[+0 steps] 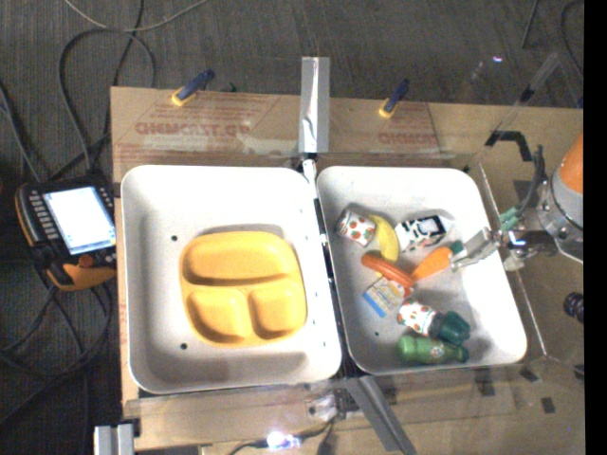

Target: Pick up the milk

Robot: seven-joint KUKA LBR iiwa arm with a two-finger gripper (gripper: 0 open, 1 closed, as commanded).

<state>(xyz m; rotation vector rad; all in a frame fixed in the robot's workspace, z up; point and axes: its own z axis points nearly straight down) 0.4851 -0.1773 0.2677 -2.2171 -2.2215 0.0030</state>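
Milk carton (420,229): black-and-white, lying tipped near the far wall of the right bin (493,339), touching the banana (385,238) on its left side.
Gripper (468,251): reaching over the right bin's right rim, just right of and nearer than the milk carton, tips close to the carrot (432,263); nothing seen between them.
Pincer state: cannot tell, too small and blurred to read as open or closed.
Why so placed: apparently lined up low for a grab, yet nearer the carrot than the milk carton, so a miss looks possible.
Clutter around the milk carton: spotted cup (354,226), sausage (387,269), green bottle (432,351), packed close, leaving little room.
Left bin (142,254): holding a yellow tray (246,285), well apart from the milk carton.
Cut off: arm (569,202) beyond the wrist, at the right edge.
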